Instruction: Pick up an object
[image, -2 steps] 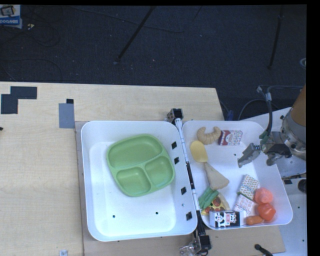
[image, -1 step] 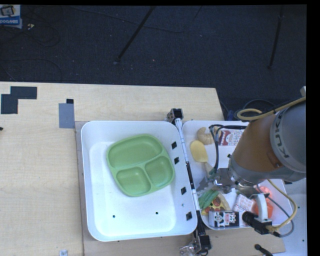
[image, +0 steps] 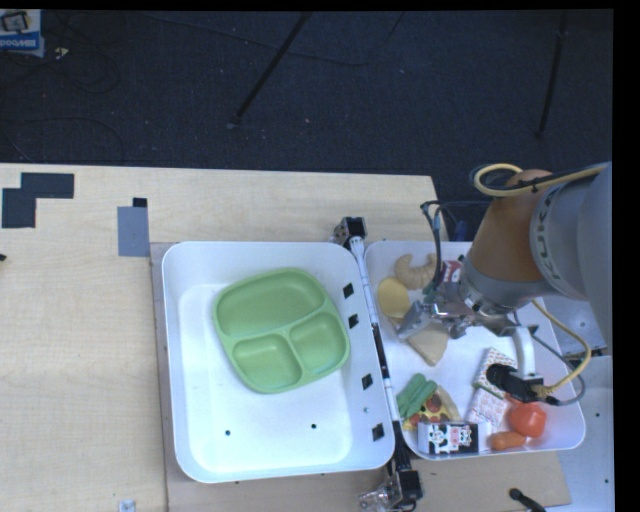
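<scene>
gripper (image: 428, 318) hangs low in the right bin (image: 570, 425), just over a pale wedge of toy food (image: 430, 346), and i cannot tell its state; the wedge looks light, stiff and smooth, so pinch its two flat sides.

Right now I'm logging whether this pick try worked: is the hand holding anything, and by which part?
It cannot be told. The hand is low in the right bin, over pale food pieces, with no visible grip.
</scene>
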